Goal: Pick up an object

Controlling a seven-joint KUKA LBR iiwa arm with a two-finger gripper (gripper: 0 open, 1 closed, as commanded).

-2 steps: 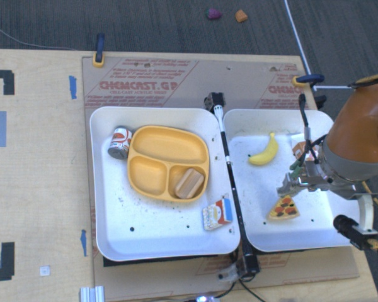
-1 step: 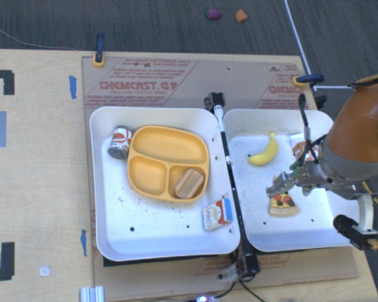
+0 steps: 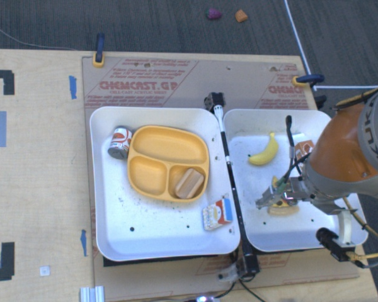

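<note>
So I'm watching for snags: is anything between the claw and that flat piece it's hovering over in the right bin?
Nothing visible. The claw is right at the flat piece; the banana lies apart, toward the bin's far side.

this looks like a robotics lab, not a home. the two white bins (image 3: 107, 187) sit on a brown board (image 3: 145, 80) that is fixed to a plywood bench (image 3: 38, 187) with clamps (image 3: 99, 49), and blue tape marks (image 3: 72, 87) are on the wood. black cables (image 3: 239, 272) run below the bins, the floor is dark grey carpet (image 3: 145, 11), and the big grey and orange arm (image 3: 349, 153) reaches over one bin.
</note>
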